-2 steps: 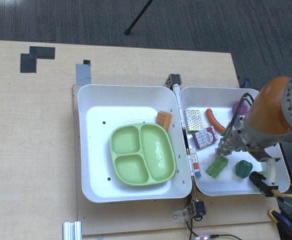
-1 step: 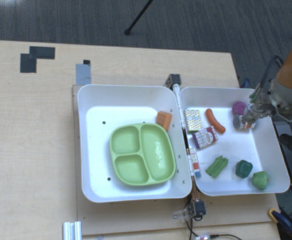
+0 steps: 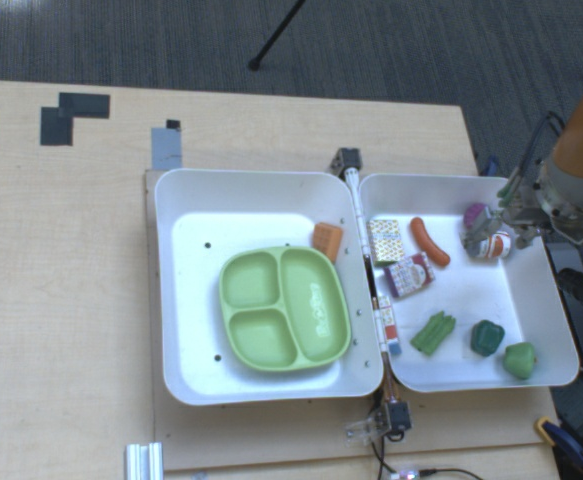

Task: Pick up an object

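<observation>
1. Along the near edge of the right bin lie three green things: a light green piece in the near right corner, a dark green pepper just left of it, and a long green vegetable further left.
2. In the left bin a green plate with three compartments fills the near middle.
3. Further back in the right bin, a small box lies near the divider, with a patterned packet behind it and an orange sausage to the packet's right.
4. An orange block sits in the left bin, touching the plate's far rim.
5. At the right bin's far right, the gripper hangs low over a purple thing and a small red-and-white object. Whether its fingers are spread or closed, I cannot tell.
</observation>
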You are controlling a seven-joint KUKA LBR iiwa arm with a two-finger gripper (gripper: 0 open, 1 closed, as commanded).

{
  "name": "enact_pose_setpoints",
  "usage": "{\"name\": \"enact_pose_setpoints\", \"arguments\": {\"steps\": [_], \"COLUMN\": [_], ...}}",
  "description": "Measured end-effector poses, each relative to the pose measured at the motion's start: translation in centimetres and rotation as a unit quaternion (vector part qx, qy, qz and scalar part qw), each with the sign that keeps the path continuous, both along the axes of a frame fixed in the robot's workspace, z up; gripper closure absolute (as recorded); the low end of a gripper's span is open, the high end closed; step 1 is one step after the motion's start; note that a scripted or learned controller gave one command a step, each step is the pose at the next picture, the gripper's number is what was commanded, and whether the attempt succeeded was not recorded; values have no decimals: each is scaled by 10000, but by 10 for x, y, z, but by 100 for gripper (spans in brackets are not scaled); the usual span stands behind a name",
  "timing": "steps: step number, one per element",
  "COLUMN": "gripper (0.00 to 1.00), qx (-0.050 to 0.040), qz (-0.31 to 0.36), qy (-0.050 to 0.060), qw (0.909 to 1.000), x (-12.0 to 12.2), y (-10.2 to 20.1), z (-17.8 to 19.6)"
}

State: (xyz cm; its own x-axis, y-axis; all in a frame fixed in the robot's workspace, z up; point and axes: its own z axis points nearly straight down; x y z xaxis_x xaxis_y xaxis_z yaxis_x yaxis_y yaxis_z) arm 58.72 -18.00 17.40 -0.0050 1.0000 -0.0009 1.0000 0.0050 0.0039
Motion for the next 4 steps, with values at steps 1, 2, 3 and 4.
{"name": "enact_pose_setpoints", "arguments": {"steps": [1,2,3,4], "gripper": [0,0,100,100], "qx": [-1,-5,-9,10], "qz": [-4,-20,-11,-1], "qy": [-19,-24,-51,-6], "qw": [10000,10000,10000,10000], "x": [-20,-77,-75,16], "y": [46,50,50,110], "z": [-88,-87,-76,11]}}
